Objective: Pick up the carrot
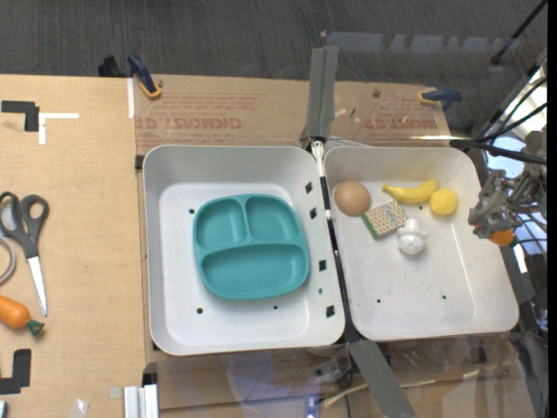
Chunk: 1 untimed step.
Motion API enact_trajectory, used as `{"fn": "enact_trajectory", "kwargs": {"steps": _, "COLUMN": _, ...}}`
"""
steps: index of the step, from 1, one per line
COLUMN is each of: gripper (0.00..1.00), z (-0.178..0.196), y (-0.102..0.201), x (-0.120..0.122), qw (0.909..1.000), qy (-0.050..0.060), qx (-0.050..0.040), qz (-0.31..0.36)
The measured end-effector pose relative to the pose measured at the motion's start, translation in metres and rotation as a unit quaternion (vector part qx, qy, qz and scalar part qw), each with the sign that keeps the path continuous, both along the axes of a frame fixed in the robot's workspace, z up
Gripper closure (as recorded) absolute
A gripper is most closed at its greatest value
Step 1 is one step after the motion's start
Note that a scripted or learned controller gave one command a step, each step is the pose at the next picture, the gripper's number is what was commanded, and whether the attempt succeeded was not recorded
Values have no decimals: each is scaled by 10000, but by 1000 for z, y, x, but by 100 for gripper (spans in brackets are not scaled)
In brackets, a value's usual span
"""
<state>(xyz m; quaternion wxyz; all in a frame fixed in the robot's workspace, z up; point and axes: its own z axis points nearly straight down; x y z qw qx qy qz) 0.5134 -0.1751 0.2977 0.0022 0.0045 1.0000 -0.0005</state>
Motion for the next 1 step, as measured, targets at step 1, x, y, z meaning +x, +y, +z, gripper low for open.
{"fn": "enact_trajectory", "kwargs": {"steps": 1, "gripper": 100, "z": 74, "y": -39, "x": -4, "qw": 9867, "qy": -4, "qx": -4, "qz": 1628}}
